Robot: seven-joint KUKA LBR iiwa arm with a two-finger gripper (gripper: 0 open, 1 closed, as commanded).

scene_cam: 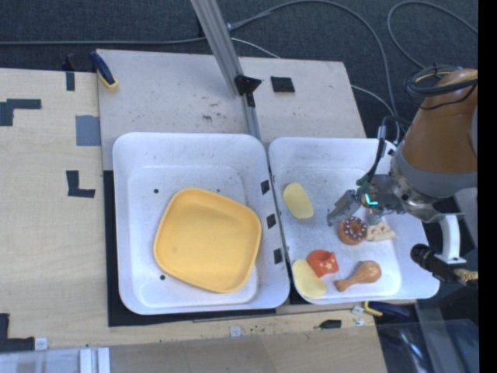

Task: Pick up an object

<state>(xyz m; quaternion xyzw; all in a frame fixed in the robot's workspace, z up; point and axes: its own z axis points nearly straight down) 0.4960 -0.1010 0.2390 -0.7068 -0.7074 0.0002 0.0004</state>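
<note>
The jaws [351,210] hang low in the right bin [322,155], just above a brown sprinkled doughnut [353,230]; I cannot tell whether they are open or closed. Around the doughnut lie a pale cracker [380,231], a chicken leg [359,274], a red piece [322,262] and two yellow pieces [297,200]. The left bin [132,162] holds a yellow plate [207,239].

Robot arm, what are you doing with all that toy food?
The robot arm reaches in from the right over the right bin. Its gripper hangs just above a chocolate donut, apparently going for it, but holds nothing yet. Nearby in that bin lie a pale yellow piece, a red piece, a chicken drumstick and another yellow piece. The left bin has a yellow plate.
</note>
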